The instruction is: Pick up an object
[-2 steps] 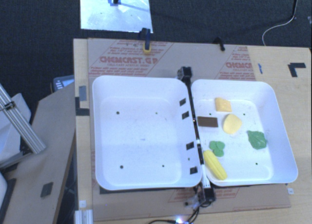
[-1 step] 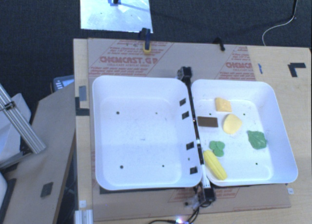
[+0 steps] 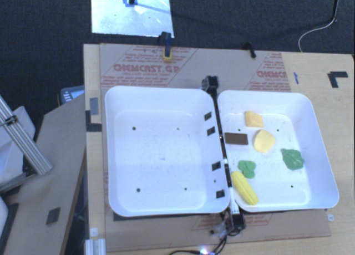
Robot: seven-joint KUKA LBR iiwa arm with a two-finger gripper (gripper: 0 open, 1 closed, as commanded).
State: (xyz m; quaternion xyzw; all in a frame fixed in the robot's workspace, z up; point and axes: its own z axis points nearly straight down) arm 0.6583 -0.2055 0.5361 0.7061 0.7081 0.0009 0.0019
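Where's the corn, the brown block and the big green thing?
corn (image 3: pixel 244 187), camera view, middle of the cob
brown block (image 3: pixel 236 138), camera view, centre of its top
big green thing (image 3: pixel 292 158), camera view, its middle

Dark carpet floor (image 3: pixel 44 26) all around the wooden bench (image 3: pixel 222 62). Shiny metal sheet (image 3: pixel 130 4) lying up top, white cable (image 3: pixel 319 29) trailing at right.

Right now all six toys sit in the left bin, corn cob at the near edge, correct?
Wrong bin. The camera view shows all six in the right bin, not the left bin. The corn cob does lie at its near edge.
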